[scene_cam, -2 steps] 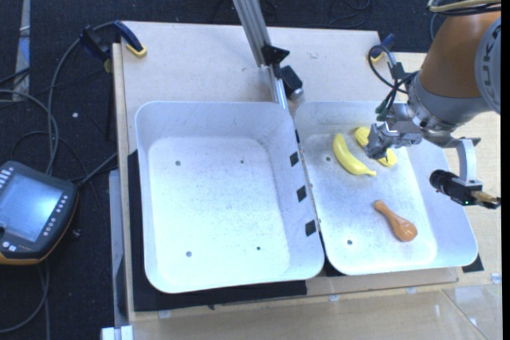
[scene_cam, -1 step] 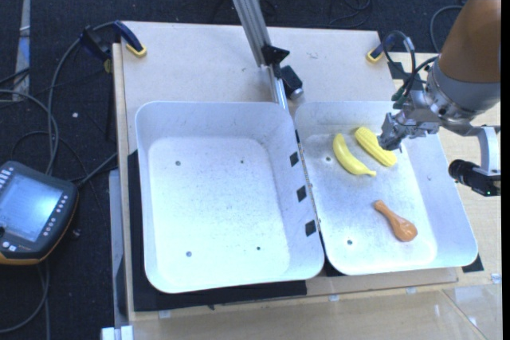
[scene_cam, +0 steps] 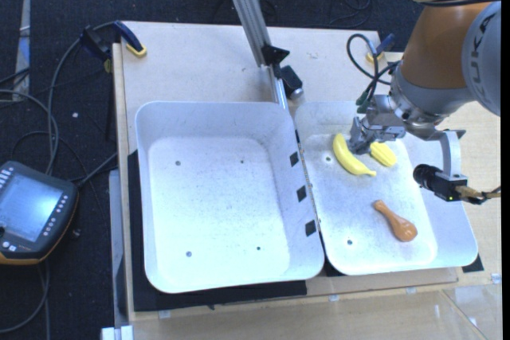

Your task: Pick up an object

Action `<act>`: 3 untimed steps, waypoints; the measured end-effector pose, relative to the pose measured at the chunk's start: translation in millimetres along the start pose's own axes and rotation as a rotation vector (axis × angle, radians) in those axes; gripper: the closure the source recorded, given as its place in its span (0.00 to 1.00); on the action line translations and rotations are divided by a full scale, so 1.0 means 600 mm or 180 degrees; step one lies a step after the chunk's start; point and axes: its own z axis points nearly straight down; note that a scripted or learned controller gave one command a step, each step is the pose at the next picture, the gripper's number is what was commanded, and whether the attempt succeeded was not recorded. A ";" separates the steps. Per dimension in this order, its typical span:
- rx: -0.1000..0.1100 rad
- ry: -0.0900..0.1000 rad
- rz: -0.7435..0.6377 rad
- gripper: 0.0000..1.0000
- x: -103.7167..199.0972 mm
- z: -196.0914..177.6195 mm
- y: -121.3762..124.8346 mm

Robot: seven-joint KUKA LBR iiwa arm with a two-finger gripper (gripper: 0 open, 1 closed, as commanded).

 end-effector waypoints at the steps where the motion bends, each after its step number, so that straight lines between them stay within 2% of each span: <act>1: 0.0002 0.0000 0.0001 1.00 0.087 0.011 -0.034; 3: 0.0000 -0.0001 0.0002 1.00 0.249 0.002 -0.050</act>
